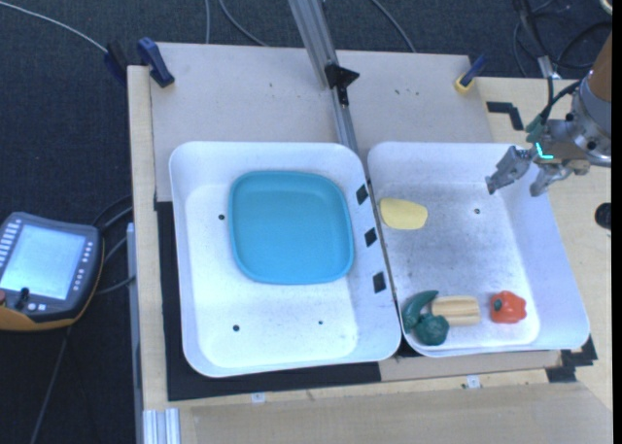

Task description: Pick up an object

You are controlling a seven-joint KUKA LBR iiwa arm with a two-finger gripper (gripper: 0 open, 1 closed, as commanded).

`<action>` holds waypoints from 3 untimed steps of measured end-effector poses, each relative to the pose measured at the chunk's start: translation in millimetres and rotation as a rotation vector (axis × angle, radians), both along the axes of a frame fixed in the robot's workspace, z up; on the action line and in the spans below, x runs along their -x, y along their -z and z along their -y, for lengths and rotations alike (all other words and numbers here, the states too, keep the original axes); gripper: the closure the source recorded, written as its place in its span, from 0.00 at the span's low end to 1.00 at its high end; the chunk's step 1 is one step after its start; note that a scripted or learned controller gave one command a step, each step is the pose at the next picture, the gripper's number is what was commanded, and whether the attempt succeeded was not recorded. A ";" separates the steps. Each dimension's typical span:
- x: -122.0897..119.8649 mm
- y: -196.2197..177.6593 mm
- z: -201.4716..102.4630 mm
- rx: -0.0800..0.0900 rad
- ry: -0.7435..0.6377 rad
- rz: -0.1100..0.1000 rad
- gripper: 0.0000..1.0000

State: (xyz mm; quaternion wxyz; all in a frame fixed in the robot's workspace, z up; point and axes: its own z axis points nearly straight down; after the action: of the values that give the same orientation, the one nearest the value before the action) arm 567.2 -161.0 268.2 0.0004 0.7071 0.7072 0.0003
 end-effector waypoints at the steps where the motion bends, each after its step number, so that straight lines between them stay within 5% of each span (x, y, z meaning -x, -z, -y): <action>1: 0.0 0.1 0.0 0.000 0.000 0.000 0.00; 3: -5.3 109.2 -4.7 -0.001 0.000 -0.005 0.00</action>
State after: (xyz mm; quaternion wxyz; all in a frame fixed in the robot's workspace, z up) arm 572.5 -156.3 159.0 -0.0015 0.7069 0.7073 -0.0010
